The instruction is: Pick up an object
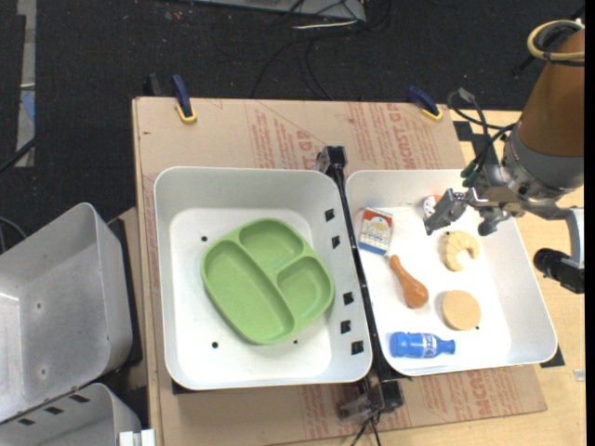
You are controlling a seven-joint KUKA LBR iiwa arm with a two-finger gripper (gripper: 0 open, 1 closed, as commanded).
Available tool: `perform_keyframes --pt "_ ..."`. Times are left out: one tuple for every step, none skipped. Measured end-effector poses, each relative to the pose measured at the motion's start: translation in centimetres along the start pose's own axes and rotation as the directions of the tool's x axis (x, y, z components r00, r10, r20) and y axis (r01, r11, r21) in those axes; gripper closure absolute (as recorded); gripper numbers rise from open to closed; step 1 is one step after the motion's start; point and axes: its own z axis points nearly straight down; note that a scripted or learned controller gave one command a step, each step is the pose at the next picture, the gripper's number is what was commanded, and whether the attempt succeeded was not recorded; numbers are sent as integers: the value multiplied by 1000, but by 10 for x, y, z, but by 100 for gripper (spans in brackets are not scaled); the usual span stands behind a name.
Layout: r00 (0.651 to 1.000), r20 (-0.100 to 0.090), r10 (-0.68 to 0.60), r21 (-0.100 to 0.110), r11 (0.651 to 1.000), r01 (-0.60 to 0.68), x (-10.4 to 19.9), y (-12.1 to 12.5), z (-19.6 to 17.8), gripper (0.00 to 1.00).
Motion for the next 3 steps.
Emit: perform_keyframes --pt "1000 1 -2 -9 1000 2 0 2 -5 0" --pt "1000 1 2 -4 1000 -2 -6 0 58 0" --pt "1000 0 1 -4 1000 -1 -4 -9 106 0"
